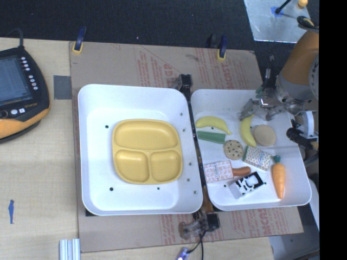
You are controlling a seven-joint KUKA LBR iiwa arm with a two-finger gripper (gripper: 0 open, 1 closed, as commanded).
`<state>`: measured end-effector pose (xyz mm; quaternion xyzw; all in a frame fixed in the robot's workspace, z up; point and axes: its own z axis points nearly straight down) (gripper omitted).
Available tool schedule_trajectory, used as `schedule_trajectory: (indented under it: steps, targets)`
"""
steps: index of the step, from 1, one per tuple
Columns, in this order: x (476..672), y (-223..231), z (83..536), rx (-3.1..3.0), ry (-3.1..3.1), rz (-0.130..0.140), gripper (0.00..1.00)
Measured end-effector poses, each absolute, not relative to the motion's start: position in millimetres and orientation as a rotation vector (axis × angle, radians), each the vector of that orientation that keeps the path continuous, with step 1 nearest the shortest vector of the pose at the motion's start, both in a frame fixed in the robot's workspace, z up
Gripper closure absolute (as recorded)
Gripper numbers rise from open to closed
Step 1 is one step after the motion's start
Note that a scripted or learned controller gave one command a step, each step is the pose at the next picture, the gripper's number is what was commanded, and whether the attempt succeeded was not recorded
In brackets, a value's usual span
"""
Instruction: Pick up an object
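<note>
The right white bin (217, 99) holds several small items: two bananas (212, 123) (246, 130), a green bar (211, 137), a round cookie (233, 148), a beige round piece (265, 135), a patterned packet (257, 157), a carrot (278, 180), a pink-white packet (218, 171), an orange sausage (241, 171) and a black-white block (248, 183). My gripper (260, 109) hangs over the bin's back right part, just behind the second banana and the beige piece. Its fingers are spread open and hold nothing.
The left white bin (92, 112) bears a yellow sectioned tray (147, 149). A teach pendant (19, 91) lies on the bench at far left. Clamps (79, 39) (222, 46) hold the cardboard underlay at the back.
</note>
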<state>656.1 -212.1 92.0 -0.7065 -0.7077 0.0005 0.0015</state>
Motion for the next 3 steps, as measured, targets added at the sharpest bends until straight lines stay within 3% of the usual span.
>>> schedule_trajectory:
  steps: [1, 2, 3]
  targets:
    - [625.3, -174.2, 91.8, -2.213, -2.226, 0.006, 0.0]
    - [625.2, -175.4, 102.3, -2.209, -2.228, 0.01, 1.0]
    - [655.0, -119.4, 164.5, -2.215, -2.224, 0.001, 1.0]
